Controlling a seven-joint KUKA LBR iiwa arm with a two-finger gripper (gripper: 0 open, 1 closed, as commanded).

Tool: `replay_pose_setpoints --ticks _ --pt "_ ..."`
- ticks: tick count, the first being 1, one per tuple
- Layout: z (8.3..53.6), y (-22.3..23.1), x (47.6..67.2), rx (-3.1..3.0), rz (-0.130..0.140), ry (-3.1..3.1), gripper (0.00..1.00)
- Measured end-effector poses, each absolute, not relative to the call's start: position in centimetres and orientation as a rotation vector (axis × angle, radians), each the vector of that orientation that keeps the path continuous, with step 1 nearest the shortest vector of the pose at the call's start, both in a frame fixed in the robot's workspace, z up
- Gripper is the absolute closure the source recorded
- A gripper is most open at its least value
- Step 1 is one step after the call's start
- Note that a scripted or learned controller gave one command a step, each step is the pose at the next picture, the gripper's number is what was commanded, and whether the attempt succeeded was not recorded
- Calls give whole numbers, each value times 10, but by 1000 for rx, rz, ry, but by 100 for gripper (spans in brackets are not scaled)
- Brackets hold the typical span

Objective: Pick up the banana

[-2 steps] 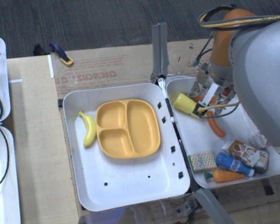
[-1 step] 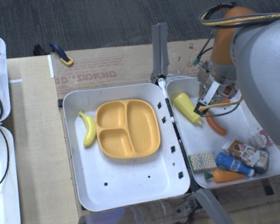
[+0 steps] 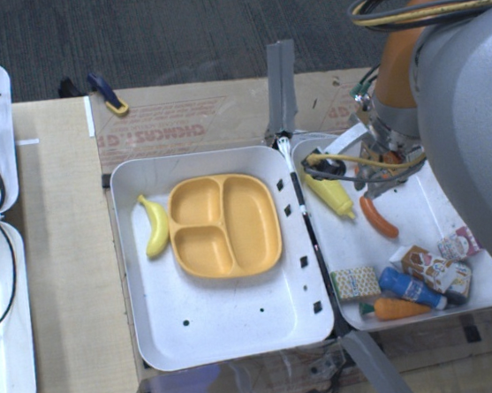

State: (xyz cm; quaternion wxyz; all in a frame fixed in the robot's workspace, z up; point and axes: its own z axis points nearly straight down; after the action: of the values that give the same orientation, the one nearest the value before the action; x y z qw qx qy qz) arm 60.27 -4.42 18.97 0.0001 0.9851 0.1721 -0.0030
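- The banana (image 3: 154,226) lies in the left bin (image 3: 231,331), far to the left of the gripper (image 3: 382,162) and a little lower in the view; it sits just beside the left edge of the yellow divided plate (image 3: 225,224), curved, with one end pointing up toward the bin's back wall.
- The yellow divided plate rests flat in the left bin, between the banana and the gripper, well to the gripper's left.
- A yellow corn cob (image 3: 330,192) lies in the right bin (image 3: 426,213), just left of and slightly below the gripper, slanting down to the right.
- An orange sausage (image 3: 378,217) lies just below the gripper, near the corn cob's lower end.
- The gripper hangs over the back part of the right bin; whether its fingers are spread or closed cannot be told from this view.
- A cluster of small packages, a blue bottle (image 3: 410,287) and a carrot (image 3: 400,307) fills the bin's near right corner, well below the gripper.
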Motion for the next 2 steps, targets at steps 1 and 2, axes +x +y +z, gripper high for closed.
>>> replay_pose_setpoints --ticks 1,2 --pt "189 -44 603 3094 -10 540 0" --pt "190 -4 648 3126 -6 310 0"
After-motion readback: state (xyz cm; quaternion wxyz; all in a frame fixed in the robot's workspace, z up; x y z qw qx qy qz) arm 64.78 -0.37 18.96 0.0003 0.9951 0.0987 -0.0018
